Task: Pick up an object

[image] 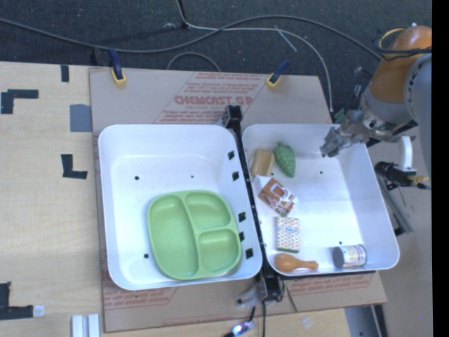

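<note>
camera view showed the gripper (331, 148) above the right bin's (365, 202) far edge; whether its fingers were spread i couldn't tell. nearest was the green object (285, 159): descend centred, squeeze across its narrow width

Green pod (285, 159), tan block (263, 162), two packets, can, wooden piece along right bin's left and near sides

Two white bins (116, 188), one green divided plate (194, 234), six small items (285, 159) in the right bin (351, 202)
</note>
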Available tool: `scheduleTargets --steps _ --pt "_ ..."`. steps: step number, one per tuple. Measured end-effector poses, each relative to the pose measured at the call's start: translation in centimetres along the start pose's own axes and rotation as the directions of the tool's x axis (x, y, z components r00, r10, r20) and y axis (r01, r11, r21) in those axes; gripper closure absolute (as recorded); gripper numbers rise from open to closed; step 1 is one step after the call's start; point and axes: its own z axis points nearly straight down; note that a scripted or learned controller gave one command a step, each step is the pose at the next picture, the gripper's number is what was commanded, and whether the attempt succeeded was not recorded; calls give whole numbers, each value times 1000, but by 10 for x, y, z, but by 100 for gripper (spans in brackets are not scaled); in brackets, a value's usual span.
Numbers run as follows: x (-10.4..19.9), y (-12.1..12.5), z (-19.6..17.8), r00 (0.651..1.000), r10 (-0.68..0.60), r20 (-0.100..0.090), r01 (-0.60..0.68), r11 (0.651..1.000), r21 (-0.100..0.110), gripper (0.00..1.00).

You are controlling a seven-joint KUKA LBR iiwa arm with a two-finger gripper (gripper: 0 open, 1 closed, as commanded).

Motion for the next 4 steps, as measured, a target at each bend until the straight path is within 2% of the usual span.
scheduleTargets --steps 1,2,4 --pt "0 7 -57 1000 -2 1 2 1000 -3 100" --pt "1 8 -99 1000 -2 0 2 1000 -2 100" --pt "97 -18 -104 1000 -5 0 5 1000 4 100"
